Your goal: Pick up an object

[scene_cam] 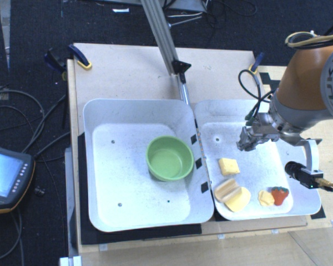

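In the right bin (211,111) lie a pale yellow cheese block (228,166), a tan bread-like piece (226,189) touching a yellow wedge (238,199), a small yellow piece (266,198) and a red strawberry (279,194). A green bowl (169,158) stands upright in the left bin (100,115). My gripper (247,142) hangs over the upper middle of the right bin, above and to the right of the cheese block. Nothing shows between its tips.
A slanted metal pole (162,32) crosses down to the seam between the bins. Cables (250,87) loop beside the arm's wrist. A black fitting (299,173) sticks out near the right bin's right rim. A tablet (3,176) lies on the floor at left.
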You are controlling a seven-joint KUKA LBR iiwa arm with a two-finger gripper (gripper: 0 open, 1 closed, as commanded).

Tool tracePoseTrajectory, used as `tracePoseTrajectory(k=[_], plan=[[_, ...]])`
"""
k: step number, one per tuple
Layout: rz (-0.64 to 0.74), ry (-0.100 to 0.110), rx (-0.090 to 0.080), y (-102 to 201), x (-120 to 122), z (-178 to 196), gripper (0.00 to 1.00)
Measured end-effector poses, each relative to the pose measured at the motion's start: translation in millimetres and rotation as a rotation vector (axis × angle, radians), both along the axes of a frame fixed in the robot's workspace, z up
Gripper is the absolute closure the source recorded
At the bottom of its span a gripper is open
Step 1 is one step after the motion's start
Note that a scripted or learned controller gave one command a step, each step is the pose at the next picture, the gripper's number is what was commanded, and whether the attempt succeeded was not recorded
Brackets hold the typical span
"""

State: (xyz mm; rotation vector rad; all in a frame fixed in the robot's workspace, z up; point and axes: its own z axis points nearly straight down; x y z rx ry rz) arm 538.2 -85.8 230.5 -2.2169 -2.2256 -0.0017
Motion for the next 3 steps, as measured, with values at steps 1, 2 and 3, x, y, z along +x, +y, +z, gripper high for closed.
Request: tracePoseTrajectory(k=[1,2,3], plan=[[0.001,0.001,0.000,57.0,10.2,-7.6,1.00],[0.001,0.000,0.000,110.1,15.4,5.9,1.00],[0.001,0.001,0.000,165.7,28.0,11.7,1.00]])
